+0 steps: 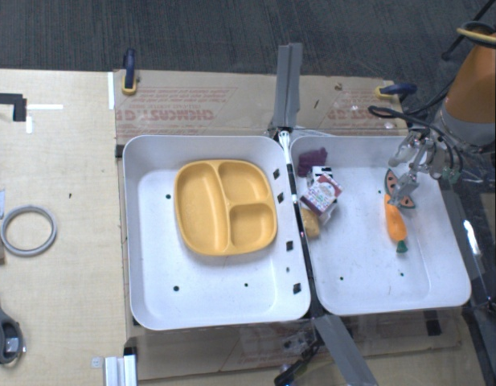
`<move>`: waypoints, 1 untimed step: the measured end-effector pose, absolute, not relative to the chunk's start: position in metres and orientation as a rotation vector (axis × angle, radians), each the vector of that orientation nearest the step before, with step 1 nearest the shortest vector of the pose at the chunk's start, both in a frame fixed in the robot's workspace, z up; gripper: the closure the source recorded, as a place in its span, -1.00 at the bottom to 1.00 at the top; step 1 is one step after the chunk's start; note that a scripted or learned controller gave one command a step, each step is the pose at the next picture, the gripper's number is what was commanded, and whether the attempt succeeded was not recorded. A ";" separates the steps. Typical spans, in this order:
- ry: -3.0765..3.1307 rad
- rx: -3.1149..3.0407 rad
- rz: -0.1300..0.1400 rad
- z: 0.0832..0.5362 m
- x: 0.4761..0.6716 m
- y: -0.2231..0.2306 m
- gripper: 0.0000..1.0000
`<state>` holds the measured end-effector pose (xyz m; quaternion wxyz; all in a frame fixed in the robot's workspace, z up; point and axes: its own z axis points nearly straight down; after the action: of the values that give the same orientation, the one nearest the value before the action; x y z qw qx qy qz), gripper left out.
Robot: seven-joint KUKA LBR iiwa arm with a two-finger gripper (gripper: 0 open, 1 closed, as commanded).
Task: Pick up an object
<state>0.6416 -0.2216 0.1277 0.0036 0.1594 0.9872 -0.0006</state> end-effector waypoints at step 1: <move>2.939 1.102 -0.001 0.093 0.611 -0.213 -1.00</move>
<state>0.6110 -0.2129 0.0927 0.0014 0.3512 0.9363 -0.0004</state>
